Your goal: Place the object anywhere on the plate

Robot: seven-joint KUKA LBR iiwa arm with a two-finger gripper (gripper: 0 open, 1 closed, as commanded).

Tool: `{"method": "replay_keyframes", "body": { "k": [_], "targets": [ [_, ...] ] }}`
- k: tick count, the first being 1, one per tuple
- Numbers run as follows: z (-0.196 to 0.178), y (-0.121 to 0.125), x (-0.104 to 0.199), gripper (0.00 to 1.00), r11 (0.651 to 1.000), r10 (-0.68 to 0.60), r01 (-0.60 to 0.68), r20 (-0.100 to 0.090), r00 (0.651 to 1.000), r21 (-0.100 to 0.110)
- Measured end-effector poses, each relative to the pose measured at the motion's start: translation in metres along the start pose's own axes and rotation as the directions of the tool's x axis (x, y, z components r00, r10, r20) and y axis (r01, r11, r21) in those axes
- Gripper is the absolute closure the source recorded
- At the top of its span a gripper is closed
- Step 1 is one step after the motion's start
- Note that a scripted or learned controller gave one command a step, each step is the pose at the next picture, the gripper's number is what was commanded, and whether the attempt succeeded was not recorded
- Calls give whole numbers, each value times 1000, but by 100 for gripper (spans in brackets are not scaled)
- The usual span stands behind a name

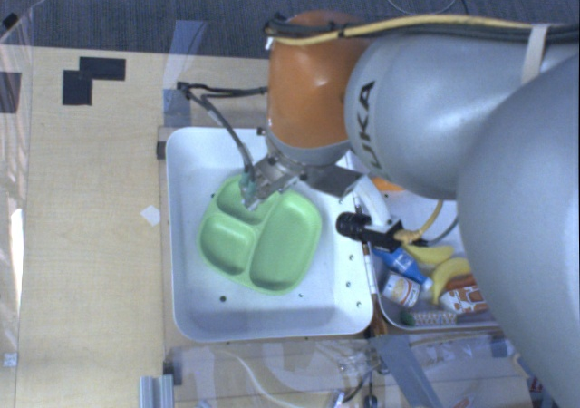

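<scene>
Object: a small greenish thing [244, 189] seems to sit right at the tip of the claw [252, 185], but it blends with the green plate [285, 243] beneath and I cannot be sure it is the task's thing, nor tell whether the claw is spread, closed or pinching it. If it is the object, it lies directly under the claw, over the plate's small compartment at the far left. It is too small and blurred to give its heading or long axis. The plate spreads from under the claw towards the near right, and its big compartment runs lengthwise away from the claw at a steep slant. The risks, as I judge them, are three. If nothing is actually held, opening the claw delivers nothing. If the thing is held, the claw stands close to the plate's far rim, so a drop could land on the rim and roll off into the bin [195, 306] just left of the claw. A descent too deep could press on the rim and tip or shove the light plate. The cables trailing by the claw could also snag. A banana [446, 273] and other goods lie well to the claw's right, clear of this.
</scene>
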State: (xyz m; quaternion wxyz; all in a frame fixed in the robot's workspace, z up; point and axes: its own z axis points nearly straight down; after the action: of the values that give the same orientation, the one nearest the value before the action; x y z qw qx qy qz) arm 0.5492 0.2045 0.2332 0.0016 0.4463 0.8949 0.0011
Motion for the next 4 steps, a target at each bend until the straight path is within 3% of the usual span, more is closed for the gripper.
{"method": "replay_keyframes", "body": {
  "k": [1, 2, 3, 4],
  "targets": [
    [12, -29, 43, 100, 918, -396, 396, -2, 918, 0],
    [59, -84, -9, 100, 901, -434, 434, -2, 901, 1],
    [57, -21, 43, 100, 802, -598, 598, -1, 802, -2],
    [57, -21, 43, 0, 802, -597, 597, -1, 802, -2]
  ]
}}
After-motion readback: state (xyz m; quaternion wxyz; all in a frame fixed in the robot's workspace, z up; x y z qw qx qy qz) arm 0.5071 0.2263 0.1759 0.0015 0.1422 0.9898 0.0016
